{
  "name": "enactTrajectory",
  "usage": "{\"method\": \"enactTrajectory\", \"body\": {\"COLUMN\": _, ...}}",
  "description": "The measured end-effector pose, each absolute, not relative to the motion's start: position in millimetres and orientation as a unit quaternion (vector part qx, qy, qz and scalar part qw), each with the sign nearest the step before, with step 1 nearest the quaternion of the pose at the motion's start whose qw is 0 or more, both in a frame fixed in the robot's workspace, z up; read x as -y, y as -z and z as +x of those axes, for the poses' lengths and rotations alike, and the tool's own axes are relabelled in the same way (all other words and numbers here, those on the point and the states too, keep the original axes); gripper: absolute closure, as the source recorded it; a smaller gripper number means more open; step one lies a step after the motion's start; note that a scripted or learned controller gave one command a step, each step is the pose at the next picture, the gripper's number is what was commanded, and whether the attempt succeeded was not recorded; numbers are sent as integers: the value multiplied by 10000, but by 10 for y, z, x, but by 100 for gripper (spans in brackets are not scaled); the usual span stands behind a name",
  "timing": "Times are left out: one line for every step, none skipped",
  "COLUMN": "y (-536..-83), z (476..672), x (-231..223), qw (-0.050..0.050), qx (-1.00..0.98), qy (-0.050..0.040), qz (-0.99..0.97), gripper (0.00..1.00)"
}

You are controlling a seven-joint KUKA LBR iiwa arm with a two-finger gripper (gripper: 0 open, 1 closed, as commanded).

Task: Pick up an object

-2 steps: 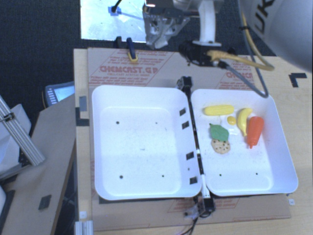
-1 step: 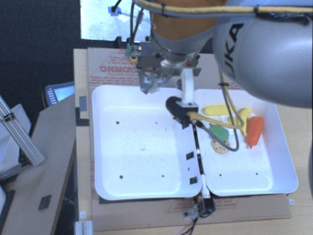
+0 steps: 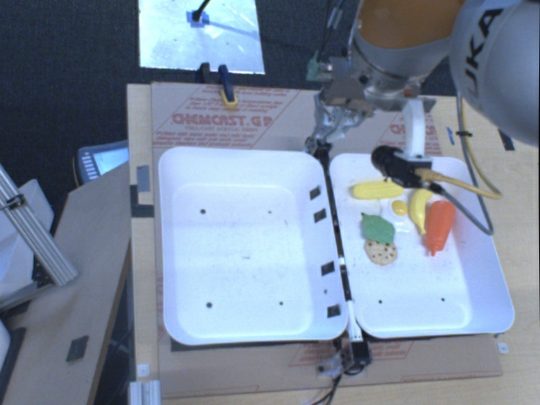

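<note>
1. This is a robotics lab or test cell, not a home or shop: a grey industrial arm point(image 3: 498, 49) with an orange band and KUKA lettering reaches in at 1 o'clock
2. Two shallow white bins point(image 3: 240, 163) sit side by side on a cardboard sheet point(image 3: 219, 118) printed with red lettering, laid over a plain plywood bench point(image 3: 139, 116)
3. Clamps point(image 3: 226, 84) at 12 o'clock pin the cardboard down
4. Loose cables point(image 3: 472, 194) trail across the right bin at 3 o'clock
5. An aluminium extrusion bar point(image 3: 34, 230) lies at 9 o'clock
6. Dark carpet-like floor point(image 3: 59, 57) surrounds the bench at 10 o'clock, with a shiny metal plate point(image 3: 201, 24) at 11 o'clock
</note>
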State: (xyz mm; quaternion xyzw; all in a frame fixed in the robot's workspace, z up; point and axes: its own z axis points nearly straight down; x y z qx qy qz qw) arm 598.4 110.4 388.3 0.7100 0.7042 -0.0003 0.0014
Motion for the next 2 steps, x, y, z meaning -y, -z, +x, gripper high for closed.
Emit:
{"method": "enactTrajectory", "body": {"y": -4595, "z": 6712, "x": -1853, "qw": 40, "qx": -7101, "qy": -65, "qz": 7040, "gripper": 100}}
{"method": "enactTrajectory", "body": {"y": -3486, "z": 5844, "x": -1829, "qw": -37, "qx": -7080, "qy": 51, "qz": 7061, "gripper": 100}}
